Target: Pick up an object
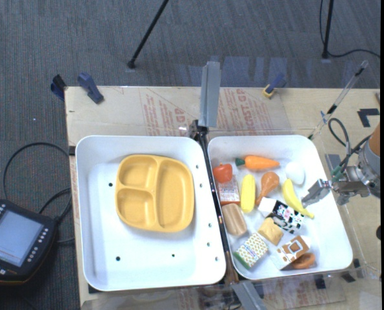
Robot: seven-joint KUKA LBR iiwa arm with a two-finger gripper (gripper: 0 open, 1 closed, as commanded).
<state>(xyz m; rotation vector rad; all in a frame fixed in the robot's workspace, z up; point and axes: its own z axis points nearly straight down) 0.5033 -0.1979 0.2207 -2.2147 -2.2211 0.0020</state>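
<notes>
My gripper [322,190] hangs over the right edge of the right bin [337,237], close to a banana [296,199] and a white egg [295,172]; nothing shows in its grasp. The bin holds several toy foods: a carrot [261,163], a red tomato [222,172], a yellow corn cob [248,193], a chicken drumstick [268,183], a cow-patterned carton [286,216], a bread roll [234,219], a tan cracker [270,230], a green box [252,250] and a brown-and-white box [293,250].
The left bin [101,250] bears a yellow divided plate [155,192]. A grey upright post [210,99] stands behind the seam between the bins. A handheld pendant [14,237] lies on the floor at left. Cables run along the bench's right side.
</notes>
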